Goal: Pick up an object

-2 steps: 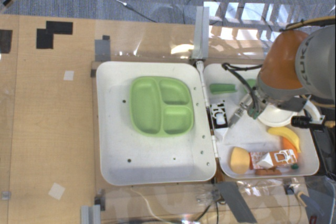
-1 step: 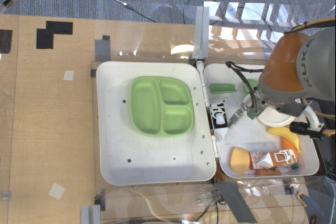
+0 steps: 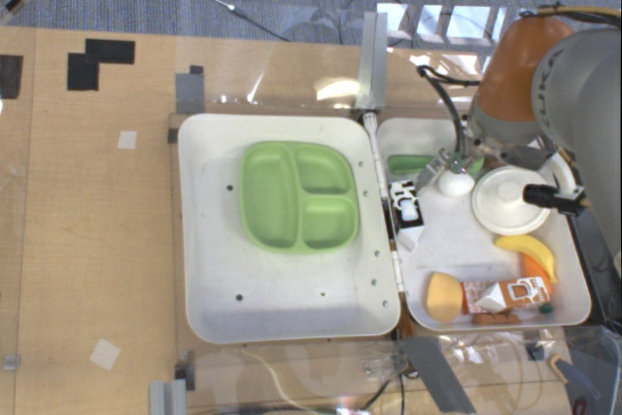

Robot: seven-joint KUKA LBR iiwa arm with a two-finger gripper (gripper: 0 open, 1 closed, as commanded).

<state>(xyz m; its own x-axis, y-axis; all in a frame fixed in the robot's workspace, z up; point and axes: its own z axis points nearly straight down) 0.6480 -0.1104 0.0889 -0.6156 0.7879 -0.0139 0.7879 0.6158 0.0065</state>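
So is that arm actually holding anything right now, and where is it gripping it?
Cannot be told: the arm covers its gripper over the right bin.

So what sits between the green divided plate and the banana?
In the camera view, between the green divided plate and the banana come the bins' adjoining rims, then a small black-and-white object and bare white floor of the right bin.

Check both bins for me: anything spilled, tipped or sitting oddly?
Nothing looks spilled or damaged. The green divided plate lies flat in the left bin. In the right bin, the banana, the orange carton on its side and a yellow-orange item crowd the near corner.
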